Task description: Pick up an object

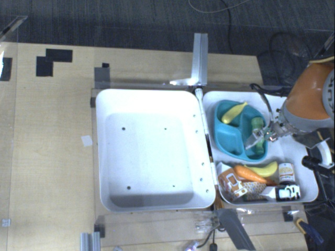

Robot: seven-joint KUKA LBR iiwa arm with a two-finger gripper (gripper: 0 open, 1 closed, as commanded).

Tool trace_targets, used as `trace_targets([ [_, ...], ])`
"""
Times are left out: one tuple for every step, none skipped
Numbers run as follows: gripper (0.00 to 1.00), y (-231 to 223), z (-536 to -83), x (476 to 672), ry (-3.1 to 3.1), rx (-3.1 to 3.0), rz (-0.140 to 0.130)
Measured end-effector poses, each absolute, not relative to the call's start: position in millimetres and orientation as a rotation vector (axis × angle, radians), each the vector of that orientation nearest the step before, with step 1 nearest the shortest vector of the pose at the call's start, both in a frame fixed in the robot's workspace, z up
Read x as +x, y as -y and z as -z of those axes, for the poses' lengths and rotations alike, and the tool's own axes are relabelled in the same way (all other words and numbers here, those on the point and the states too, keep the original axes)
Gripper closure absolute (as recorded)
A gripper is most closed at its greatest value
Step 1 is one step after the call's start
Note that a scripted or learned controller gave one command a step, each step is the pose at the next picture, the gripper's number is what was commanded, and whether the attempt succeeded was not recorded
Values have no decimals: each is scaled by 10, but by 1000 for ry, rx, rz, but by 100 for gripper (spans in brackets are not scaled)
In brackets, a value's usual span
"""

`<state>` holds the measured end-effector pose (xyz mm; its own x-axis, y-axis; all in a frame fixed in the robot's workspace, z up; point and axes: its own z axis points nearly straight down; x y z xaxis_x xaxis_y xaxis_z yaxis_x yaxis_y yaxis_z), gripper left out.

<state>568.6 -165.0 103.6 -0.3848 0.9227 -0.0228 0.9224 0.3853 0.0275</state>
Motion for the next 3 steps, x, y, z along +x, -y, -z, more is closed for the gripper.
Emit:
trace_targets([
  [0,1288,-1052,5429,-2313,2031,-24],
  [0,1882,-1159,5191,-2301,2128,-4],
  [0,2011,-1711,5234,-2164,2269,-4],
])
